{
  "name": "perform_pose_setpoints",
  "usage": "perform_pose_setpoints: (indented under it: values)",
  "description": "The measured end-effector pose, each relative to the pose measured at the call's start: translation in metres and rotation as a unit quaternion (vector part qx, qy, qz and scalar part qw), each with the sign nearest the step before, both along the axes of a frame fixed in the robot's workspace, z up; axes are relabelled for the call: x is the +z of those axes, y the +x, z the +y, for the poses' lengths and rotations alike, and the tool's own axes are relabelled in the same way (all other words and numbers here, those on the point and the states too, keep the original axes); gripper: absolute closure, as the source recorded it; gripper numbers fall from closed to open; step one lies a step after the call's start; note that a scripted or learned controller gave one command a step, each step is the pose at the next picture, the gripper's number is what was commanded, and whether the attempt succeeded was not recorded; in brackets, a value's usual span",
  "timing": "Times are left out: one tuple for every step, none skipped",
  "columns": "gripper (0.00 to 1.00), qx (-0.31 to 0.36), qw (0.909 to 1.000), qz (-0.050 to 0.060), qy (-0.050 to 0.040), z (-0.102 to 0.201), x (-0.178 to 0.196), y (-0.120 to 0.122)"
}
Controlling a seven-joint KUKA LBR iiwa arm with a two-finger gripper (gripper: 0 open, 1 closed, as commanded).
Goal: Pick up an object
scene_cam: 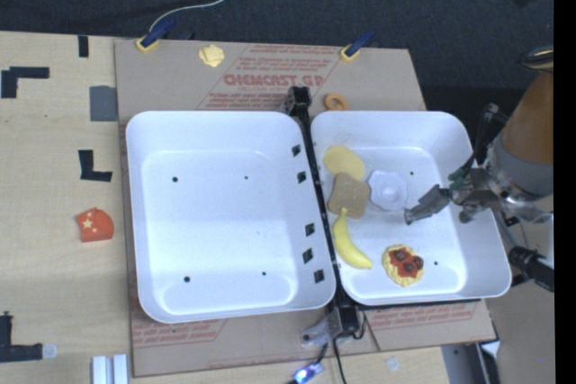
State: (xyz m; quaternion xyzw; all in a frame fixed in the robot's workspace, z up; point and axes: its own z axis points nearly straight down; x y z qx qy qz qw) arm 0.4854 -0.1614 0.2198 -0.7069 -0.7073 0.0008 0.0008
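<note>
From my station I saw the claw [421, 213] low over the right bin [450, 135], right of the frame's centre, its dark fingers pointing left toward the objects; I could not tell whether it was open or closed, and nothing showed between its tips. Just left of it lay a pale, whitish round piece [389, 190] on the bin floor, close to the claw tip but I could not tell if they touched. Further left, a tan slice of toast [349, 195] sat against a flat yellow disc [344, 162] above it. Below the toast a banana [349, 244] lay along the bin's left wall, and to its right, near the bin's lower edge, was a small pizza-like piece [404, 264] with red topping. The grey arm [522, 180] with its orange band [529, 117] came in from the right edge. The left bin [144, 135] sat beside the right one on the cardboard-covered counter [270, 76]. At the far left of the frame a small red object [95, 225] lay on the counter, and a little yellow piece [211, 56] sat near the top, above the left bin.
</note>
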Motion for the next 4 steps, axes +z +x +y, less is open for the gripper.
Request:
perform_pose_setpoints:
  values:
    - [0.0,0.003,1.0,0.003,0.0017,0.053,-0.113,0.07]
    - [1.0,0.001,1.0,0.001,0.0005,0.05,-0.097,0.07]
    - [1.0,-0.002,1.0,-0.001,0.0002,0.053,-0.136,-0.001]
    - [1.0,0.005,1.0,-0.008,0.0007,0.126,-0.029,0.069]
